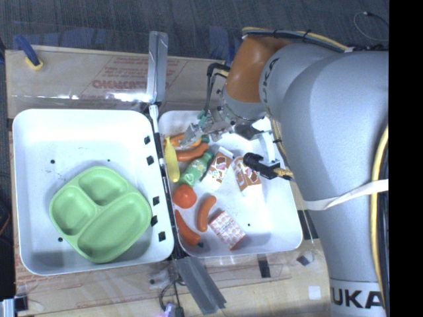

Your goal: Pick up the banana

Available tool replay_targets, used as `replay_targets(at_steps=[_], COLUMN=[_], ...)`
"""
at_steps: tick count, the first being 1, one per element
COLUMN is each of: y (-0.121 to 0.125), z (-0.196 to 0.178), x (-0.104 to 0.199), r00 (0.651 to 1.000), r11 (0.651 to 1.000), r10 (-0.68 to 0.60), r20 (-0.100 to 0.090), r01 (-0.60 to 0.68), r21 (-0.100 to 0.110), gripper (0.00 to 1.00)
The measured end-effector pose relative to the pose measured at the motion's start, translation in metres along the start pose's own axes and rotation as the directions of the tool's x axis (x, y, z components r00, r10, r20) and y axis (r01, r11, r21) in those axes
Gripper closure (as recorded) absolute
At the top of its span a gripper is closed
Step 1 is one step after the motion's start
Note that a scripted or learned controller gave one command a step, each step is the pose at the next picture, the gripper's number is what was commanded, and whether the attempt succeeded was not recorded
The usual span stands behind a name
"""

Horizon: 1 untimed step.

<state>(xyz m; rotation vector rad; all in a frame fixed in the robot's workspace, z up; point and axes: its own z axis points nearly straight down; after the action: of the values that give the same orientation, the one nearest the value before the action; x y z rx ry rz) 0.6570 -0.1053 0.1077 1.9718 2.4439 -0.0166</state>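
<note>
Camera view has the gripper low over the far end of the right bin, and whether it is clenched or released I cannot tell. Just left of and nearer than the jaws, the banana lies along the bin's left wall, with an orange sausage beside it, directly beneath the jaws.
</note>
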Motion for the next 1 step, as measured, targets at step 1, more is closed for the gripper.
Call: replay_targets(at_steps=[1], y=[-0.0549], z=[0.0158], x=[0.0145], r00=[0.999], r11=[0.999], r10=[0.047], r20=[-0.008], r01=[-0.047], r21=[-0.005], gripper=[0.00])
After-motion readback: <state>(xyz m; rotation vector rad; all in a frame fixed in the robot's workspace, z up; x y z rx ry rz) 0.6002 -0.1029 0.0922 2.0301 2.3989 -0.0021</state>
